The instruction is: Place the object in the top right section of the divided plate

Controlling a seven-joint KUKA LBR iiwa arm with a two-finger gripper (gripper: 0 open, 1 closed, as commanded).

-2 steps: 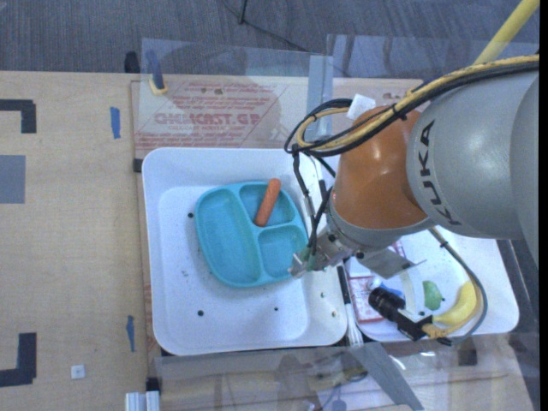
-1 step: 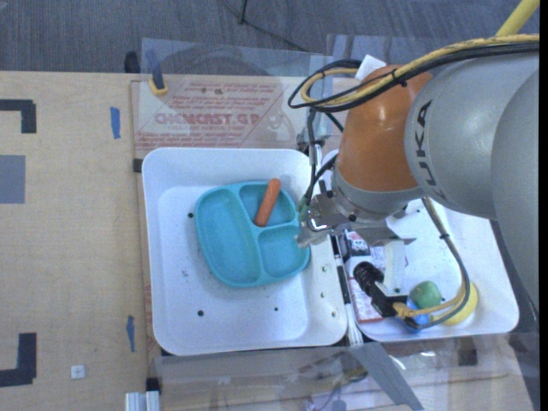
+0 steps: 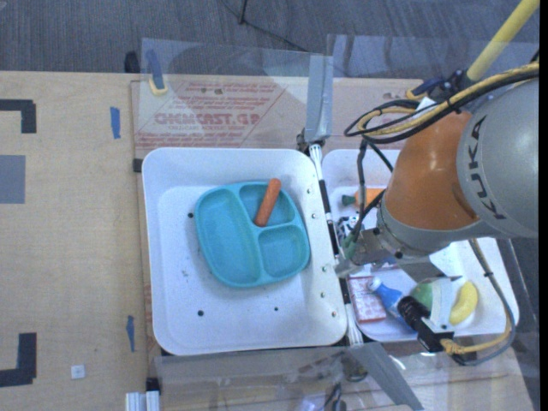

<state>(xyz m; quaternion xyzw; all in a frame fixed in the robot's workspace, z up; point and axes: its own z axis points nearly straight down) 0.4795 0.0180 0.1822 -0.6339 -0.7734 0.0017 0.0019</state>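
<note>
Camera view: blue divided plate (image 3: 251, 234) mid left bin (image 3: 171, 306), white floor bare along all four walls. Carrot (image 3: 268, 201) lies tilted in plate's top right section, upper tip over rim. Arm (image 3: 437, 178) overhangs right bin (image 3: 492, 306); gripper (image 3: 364, 245) near shared wall, grip state indiscernible. Banana (image 3: 464, 302), bottle (image 3: 387, 295) beside it.

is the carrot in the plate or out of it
In. The carrot lies at a slant inside the top right section of the blue divided plate, its upper tip over the rim.
</note>
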